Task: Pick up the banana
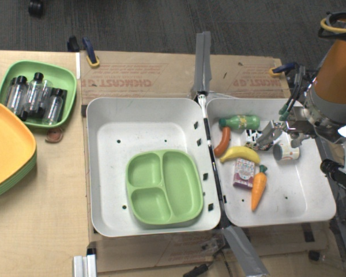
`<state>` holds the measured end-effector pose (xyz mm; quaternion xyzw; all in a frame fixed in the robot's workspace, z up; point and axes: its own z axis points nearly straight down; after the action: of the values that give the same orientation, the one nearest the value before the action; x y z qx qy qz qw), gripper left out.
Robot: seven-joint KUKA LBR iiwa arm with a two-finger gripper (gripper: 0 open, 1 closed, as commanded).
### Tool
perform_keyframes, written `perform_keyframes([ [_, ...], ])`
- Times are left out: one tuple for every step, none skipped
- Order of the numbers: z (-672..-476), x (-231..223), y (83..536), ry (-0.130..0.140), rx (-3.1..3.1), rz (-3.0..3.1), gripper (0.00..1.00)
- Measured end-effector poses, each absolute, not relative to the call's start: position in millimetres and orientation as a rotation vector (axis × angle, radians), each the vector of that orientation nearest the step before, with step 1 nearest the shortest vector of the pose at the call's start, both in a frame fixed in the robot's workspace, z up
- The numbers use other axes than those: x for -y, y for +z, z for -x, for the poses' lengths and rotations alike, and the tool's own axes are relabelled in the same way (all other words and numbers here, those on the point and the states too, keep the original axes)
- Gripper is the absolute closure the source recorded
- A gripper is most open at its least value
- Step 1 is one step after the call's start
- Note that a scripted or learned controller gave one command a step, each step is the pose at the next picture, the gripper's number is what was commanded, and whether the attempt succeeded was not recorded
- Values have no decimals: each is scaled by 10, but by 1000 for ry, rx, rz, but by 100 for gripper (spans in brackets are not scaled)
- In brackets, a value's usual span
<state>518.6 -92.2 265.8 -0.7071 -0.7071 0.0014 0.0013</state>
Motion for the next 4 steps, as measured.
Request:
perform_keyframes([
  [-4980, 1634, 1742, 5, 1850, 2534, 0],
  [-5003, 1669, 914, 2, 1906, 2495, 0],
  [-4999, 1673, 999, 3, 1901, 2497, 100],
  [-4767, 2094, 1018, 3, 1795, 2574, 100],
])
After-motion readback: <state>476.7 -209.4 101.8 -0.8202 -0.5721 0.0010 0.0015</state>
